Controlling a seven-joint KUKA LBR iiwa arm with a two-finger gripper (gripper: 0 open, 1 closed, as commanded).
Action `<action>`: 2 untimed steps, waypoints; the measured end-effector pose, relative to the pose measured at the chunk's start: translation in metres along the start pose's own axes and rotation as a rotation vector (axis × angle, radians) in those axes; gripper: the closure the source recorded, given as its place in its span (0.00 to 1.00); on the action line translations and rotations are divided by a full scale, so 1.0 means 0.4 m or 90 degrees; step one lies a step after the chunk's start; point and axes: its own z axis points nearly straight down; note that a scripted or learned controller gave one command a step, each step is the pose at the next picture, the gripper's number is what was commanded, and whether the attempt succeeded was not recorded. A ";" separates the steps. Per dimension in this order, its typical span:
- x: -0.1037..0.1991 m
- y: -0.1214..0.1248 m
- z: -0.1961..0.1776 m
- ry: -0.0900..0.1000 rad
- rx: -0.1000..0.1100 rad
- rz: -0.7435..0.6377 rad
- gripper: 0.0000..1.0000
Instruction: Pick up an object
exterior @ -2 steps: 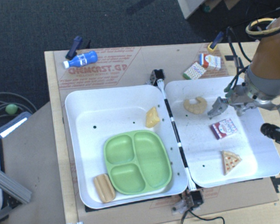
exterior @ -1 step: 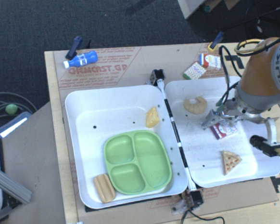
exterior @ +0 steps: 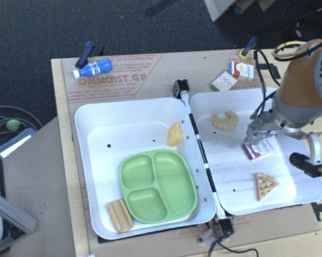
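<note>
Camera view: I'm hovering the gripper (exterior: 257, 136) over the right bin (exterior: 233, 202), directly above the packet (exterior: 259, 148), which is lying just below the tips, long axis running left-right. Donut (exterior: 225, 120) up-left, pizza (exterior: 264, 185) nearer the front. Finger state: can't tell.

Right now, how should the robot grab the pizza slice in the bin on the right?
Probably from straight above. The pizza slice lies flat on the right bin floor, well apart from the packet and the donut. Close the gripper across its two long slanted sides near the wide crust end, where there is more to pinch.
</note>
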 end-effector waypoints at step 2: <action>0.025 0.015 0.095 -0.002 -0.004 0.000 0.00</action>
